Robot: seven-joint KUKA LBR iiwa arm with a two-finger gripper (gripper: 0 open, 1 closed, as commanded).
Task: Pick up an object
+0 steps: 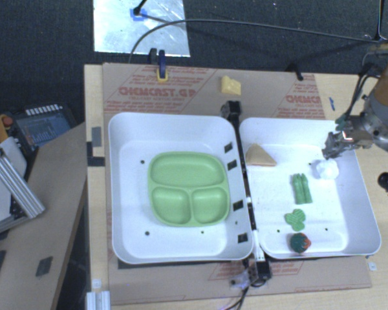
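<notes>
The right bin (pixel 355 237) holds several small objects: a tan wedge (pixel 260 155) at its far left corner, a green ribbed piece (pixel 301 188) in the middle, a green leafy toy (pixel 296 219) below it, and a red-and-green ball (pixel 300 242) near the front wall. A small white object (pixel 324 169) lies by the right wall. My gripper (pixel 335 144) hangs at the bin's far right, just above and beside the white object. Nothing shows between its fingers.
The left bin (pixel 126 141) bears a green three-compartment plate (pixel 187 188). A yellow block (pixel 231 85) lies on the cardboard behind the bins. A black divider clip strip (pixel 239 173) runs between the bins. Cables cross the far bench.
</notes>
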